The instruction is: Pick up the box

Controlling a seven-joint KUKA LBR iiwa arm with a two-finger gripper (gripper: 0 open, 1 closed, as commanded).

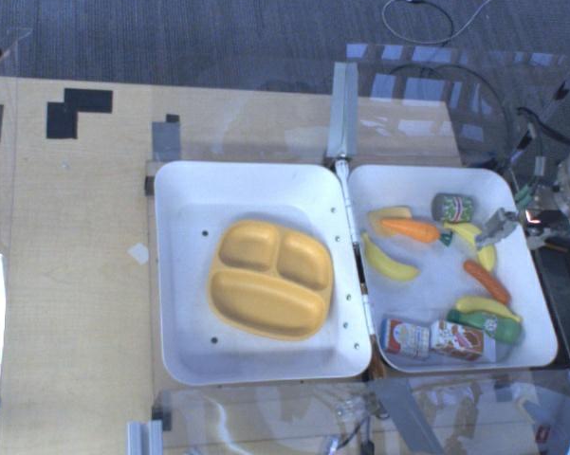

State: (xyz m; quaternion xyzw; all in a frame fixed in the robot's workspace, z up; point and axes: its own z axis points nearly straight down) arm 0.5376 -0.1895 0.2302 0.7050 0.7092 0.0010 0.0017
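The box (pixel 432 339) is a red and white carton lying on its side along the front wall of the right bin (pixel 541 311). My gripper (pixel 500 227) hangs over the right part of that bin, above a yellow banana (pixel 476 238) and well behind the box. Nothing can be seen held in it. The arm's wrist (pixel 560 202) comes in from the right edge.
Around the box lie a green bottle (pixel 490 324) and a banana (pixel 487 306) touching its right end. Further back are a carrot (pixel 486 281), a second carrot (pixel 413 229), a banana (pixel 391 260) and a dark can (pixel 452 207). The left bin (pixel 185 254) holds a yellow divided tray (pixel 270 278).
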